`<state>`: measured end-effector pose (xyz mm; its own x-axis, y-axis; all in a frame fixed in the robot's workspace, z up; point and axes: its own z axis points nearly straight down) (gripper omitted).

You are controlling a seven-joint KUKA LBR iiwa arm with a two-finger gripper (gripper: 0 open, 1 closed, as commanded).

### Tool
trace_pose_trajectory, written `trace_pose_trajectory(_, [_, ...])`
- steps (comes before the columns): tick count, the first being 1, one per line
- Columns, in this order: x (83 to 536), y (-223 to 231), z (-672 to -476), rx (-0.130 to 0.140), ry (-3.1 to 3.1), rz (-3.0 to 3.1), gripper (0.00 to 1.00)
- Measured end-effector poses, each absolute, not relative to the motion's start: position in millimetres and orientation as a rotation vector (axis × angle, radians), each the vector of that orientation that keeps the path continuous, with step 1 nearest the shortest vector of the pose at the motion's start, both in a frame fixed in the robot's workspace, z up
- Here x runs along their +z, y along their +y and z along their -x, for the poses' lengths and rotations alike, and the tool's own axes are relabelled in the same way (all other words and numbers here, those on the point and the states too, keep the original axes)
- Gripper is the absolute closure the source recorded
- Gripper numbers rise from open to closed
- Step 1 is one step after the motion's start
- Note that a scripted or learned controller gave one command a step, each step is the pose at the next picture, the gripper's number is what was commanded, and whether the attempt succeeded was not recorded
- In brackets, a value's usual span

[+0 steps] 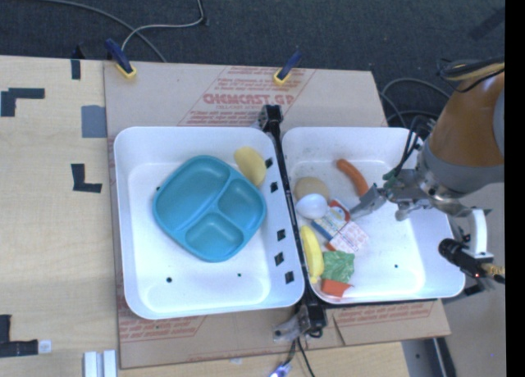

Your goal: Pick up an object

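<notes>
Bench, seen from above at a slant, with a printed cardboard sheet under two white bins set side by side and touching along their inner walls. Two yellow clamps sit on the sheet's far edge.

Arm: enters from the right, with its orange band above the right bin's right rim.

Left bin: holds a blue divided plate, lying flat and turned at an angle to the bin walls. A yellow lemon lies at the plate's upper right edge, near the inner wall.

Right bin: its contents crowd the left half, while the right half is bare.

Gripper: hangs over the middle of the right bin, pointing left toward the pile. Whether it is wide or narrow cannot be told, and nothing is seen held in it.

Candidate things, all in the right bin:
- banana, along the inner wall.
- sausage, orange-red, apart from the pile, just above and left of the gripper.
- tan ball, with a white ball just below it.
- packet, red and white, below and left of the gripper.
- green piece, beside the banana, with a small orange piece at the near wall.
</notes>
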<state>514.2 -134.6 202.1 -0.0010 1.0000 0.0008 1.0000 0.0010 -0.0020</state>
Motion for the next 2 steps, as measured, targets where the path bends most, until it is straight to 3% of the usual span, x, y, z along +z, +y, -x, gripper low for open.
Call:
trace_pose_trajectory(1, [86.6, -100.7, -572.1, -0.007, -2.227, 2.222, 0.0])
trace_pose_trajectory(2, [96.0, -101.8, -571.6, -0.004, -2.226, 2.223, 1.0])
